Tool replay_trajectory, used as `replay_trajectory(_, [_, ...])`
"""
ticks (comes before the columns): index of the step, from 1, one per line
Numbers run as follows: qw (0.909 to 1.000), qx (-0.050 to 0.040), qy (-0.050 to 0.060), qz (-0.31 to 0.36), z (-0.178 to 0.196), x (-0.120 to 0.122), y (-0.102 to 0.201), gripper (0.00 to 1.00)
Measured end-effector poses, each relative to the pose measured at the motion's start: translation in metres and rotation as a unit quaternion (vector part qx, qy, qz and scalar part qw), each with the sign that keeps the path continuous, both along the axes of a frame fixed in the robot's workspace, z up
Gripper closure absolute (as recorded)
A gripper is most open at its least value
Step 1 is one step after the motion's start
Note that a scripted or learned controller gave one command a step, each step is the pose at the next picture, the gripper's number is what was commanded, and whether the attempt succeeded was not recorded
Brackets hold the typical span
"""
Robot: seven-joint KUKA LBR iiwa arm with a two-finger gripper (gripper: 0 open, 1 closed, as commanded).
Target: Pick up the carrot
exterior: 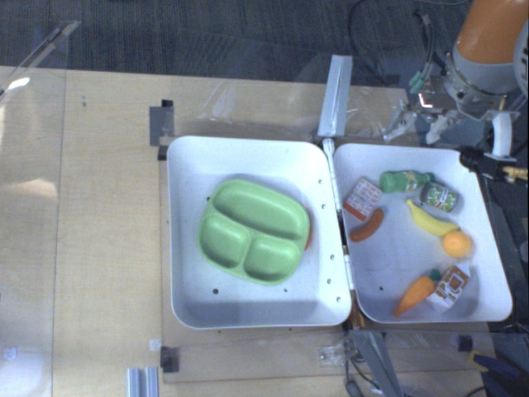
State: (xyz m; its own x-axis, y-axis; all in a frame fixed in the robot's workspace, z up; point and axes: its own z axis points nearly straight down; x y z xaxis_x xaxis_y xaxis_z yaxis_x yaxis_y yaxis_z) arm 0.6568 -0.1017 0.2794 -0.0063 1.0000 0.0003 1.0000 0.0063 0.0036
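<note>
So the carrot (414, 294) is sitting in the right-hand bin (386, 300), down near the front edge, lying flat and slanted with its fat end pointing up toward the back right and the thin tip toward the front left. Right next to it, basically touching at the fat end, is a small carton (451, 285), and a bit further back there's an orange (456, 243) and a banana (426, 218). The arm (494, 31) is up at the back right, beyond the far rim of that bin, and the gripper (421, 122) hangs around there over the surface, well apart from the carrot. Honestly can't tell how it's set from this angle, it's a tangle of small bits, so no call on wide or narrow. If I were planning this grab, I'd come straight down over the middle of the carrot with the closing direction across its short width, not along its length. I'd aim a touch toward the thin half to stay off that carton, since a finger landing on the carton looks like the obvious way to botch it. The front wall of the bin is close too, so a steep approach seems safer than sweeping in low. The left bin (186, 222) with the green divided plate (253, 231) is out of the way and shouldn't matter here
</note>
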Motion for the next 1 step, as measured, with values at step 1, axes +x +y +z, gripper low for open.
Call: replay_trajectory(1, [1.0000, -0.0002, -0.003, 0.003, 0.0113, 0.0015, 0.0016, 1.00])
